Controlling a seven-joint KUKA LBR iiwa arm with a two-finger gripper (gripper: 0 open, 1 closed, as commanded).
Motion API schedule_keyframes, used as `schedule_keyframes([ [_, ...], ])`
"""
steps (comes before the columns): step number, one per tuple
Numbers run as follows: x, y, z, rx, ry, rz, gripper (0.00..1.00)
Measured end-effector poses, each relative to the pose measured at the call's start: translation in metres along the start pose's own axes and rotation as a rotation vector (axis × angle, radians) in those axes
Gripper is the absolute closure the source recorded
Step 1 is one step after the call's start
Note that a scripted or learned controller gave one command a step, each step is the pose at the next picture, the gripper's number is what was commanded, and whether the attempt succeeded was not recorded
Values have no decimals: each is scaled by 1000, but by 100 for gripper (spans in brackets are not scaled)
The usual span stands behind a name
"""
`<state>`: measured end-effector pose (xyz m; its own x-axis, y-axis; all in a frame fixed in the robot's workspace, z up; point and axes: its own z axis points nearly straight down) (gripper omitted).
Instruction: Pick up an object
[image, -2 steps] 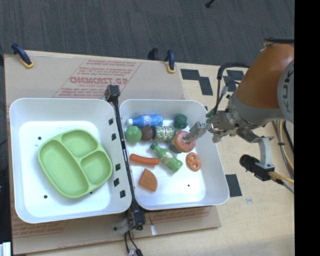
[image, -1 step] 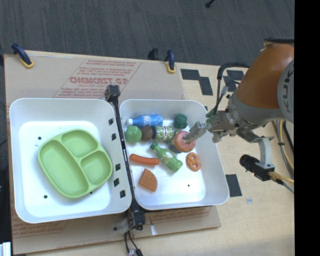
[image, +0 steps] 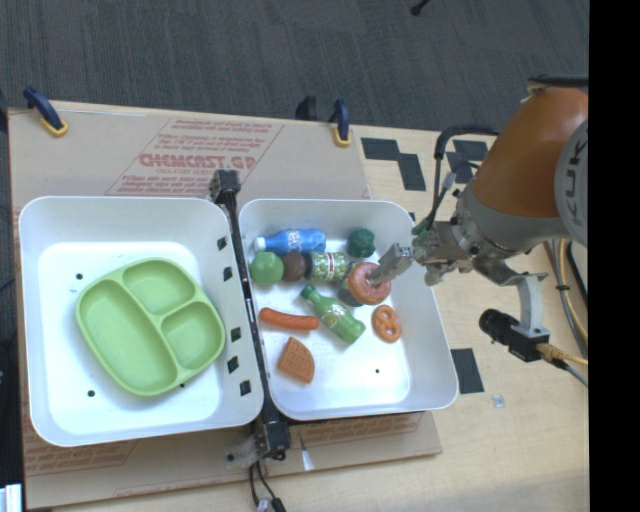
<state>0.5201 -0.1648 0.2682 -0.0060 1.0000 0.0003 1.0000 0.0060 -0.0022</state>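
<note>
Jaws cannot be told apart or together where the gripper (image: 385, 268) dips onto the pink donut (image: 366, 287) in the right bin (image: 425, 345). Just beside it lie a pretzel (image: 386, 323), a green bottle (image: 335, 315), a can (image: 327, 266) and a carrot (image: 288, 320). Left bin (image: 40, 300) holds a green divided plate (image: 150, 325).

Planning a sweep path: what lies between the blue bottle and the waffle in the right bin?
In the camera view, the orange carrot lies between the blue bottle and the waffle.
</note>
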Motion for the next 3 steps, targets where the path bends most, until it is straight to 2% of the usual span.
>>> schedule_keyframes([
  [3,0,0,0,0,0,0,0],
])
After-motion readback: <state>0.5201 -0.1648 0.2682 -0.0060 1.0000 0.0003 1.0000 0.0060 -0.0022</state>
